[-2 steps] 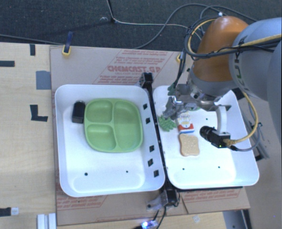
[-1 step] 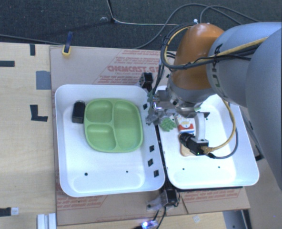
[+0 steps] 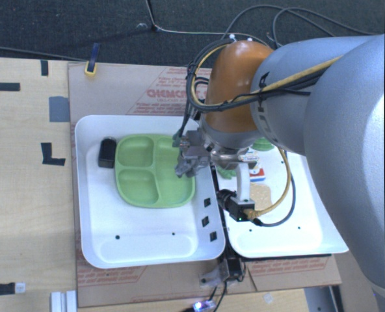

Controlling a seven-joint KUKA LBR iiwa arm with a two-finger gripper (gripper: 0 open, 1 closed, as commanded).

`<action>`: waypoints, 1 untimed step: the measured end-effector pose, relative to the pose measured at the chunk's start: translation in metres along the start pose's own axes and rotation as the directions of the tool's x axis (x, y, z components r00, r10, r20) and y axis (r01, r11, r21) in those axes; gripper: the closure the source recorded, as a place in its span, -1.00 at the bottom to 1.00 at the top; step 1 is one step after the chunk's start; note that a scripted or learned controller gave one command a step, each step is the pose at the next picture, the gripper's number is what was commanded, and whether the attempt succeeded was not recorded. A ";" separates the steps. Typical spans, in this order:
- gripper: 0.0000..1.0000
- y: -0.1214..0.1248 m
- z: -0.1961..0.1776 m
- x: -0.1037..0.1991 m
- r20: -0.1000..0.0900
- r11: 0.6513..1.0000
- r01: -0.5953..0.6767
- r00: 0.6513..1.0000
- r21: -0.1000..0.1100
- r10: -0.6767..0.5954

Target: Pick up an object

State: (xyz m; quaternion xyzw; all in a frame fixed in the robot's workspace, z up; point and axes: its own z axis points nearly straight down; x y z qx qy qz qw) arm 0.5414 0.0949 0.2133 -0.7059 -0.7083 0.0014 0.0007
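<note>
A green divided tray [image 3: 150, 171] lies in the left bin [image 3: 140, 249], toward its far side. A small black block [image 3: 106, 153] rests against the tray's left edge. My gripper [image 3: 186, 163] hangs over the tray's right edge, close to the wall between the two bins. The orange band and grey wrist above it hide much of it. In the right bin [image 3: 290, 239] a white packet with red, blue and tan print [image 3: 259, 186] lies partly under the arm. A green object [image 3: 264, 145] peeks out beside the wrist.
Both bins stand on a cardboard sheet [image 3: 153, 90] on the wooden bench. Cables loop from the wrist down over the right bin [image 3: 280, 207]. A yellow clamp [image 3: 90, 67] sits at the cardboard's far left corner. The big grey arm covers the right side.
</note>
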 end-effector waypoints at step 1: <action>-1.00 0.000 0.000 -0.001 0.000 1.000 0.000 1.000 0.000 0.000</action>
